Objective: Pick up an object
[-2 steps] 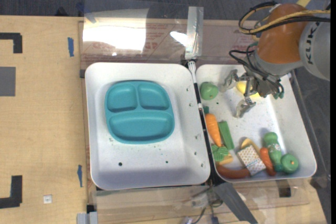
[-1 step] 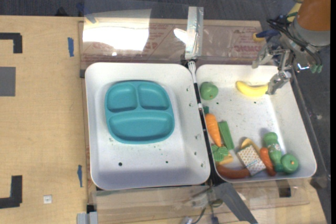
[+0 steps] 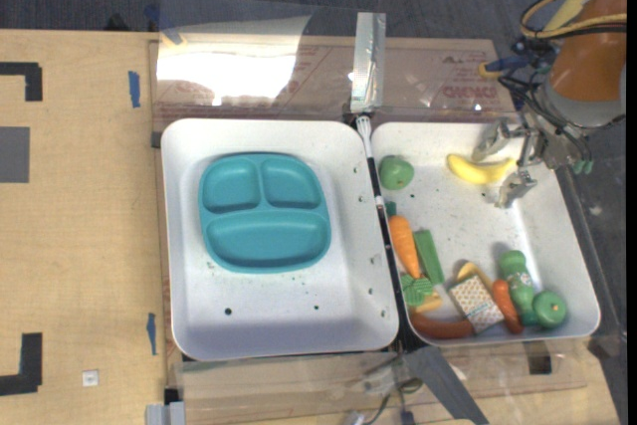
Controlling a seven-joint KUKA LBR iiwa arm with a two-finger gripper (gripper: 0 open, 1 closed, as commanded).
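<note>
In the right bin a yellow banana lies near the far wall. My gripper hangs over the banana's right end, open, with one finger behind the banana and the other in front of it. The banana still rests on the bin floor. Also in this bin are a green apple, an orange carrot and a green stick-shaped toy.
Several toy foods crowd the right bin's near corner: a speckled block, a red sausage, a green round toy. The left bin holds a teal divided plate. A plastic sheet stands behind the bins.
</note>
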